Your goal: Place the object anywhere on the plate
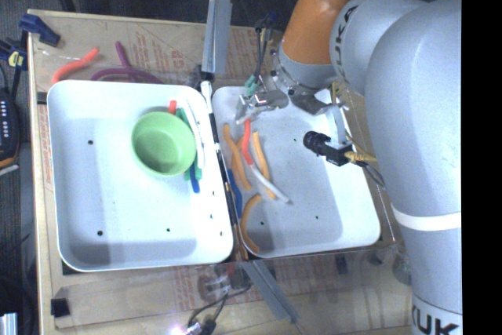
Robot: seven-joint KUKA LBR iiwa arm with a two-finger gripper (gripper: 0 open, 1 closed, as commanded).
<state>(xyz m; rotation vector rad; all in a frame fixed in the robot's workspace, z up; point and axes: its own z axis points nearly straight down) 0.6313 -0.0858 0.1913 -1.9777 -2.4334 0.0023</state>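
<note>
The green plate (163,142) sits in the left bin (94,192), toward its right wall. In the right bin (345,216), orange and white sticks (255,161) lie along the left wall — the jaws (257,100) hover at its far-left corner, their opening unreadable, nothing visibly held.

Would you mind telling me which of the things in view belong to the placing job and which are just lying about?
Belong to the job:
- green plate in the left bin
- orange and white strips in the right bin
- gripper, above the right bin's far corner

Just lying about:
- orange-handled tool on the bench
- purple tubing beyond the left bin
</note>
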